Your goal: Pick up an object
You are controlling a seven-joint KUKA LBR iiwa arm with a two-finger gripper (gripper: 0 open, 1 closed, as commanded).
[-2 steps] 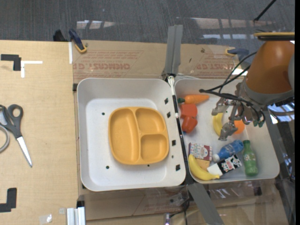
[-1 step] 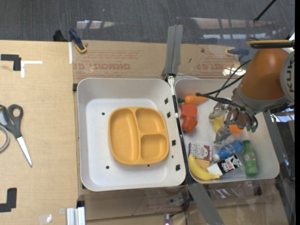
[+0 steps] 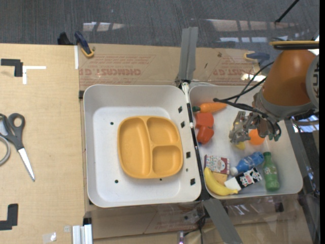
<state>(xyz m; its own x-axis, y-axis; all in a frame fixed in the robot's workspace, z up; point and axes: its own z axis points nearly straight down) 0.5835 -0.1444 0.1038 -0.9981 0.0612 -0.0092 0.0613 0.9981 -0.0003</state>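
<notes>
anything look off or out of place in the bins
Nothing is spilled or broken. The toys in the right bin lie jumbled: the green bottle and the banana lie flat at its near edge. The yellow plate sits slightly skewed in the left bin.

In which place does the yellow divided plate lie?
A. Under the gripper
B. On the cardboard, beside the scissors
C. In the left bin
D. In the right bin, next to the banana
C: the yellow divided plate lies flat in the left bin, apart from the toys in the right bin.
</notes>
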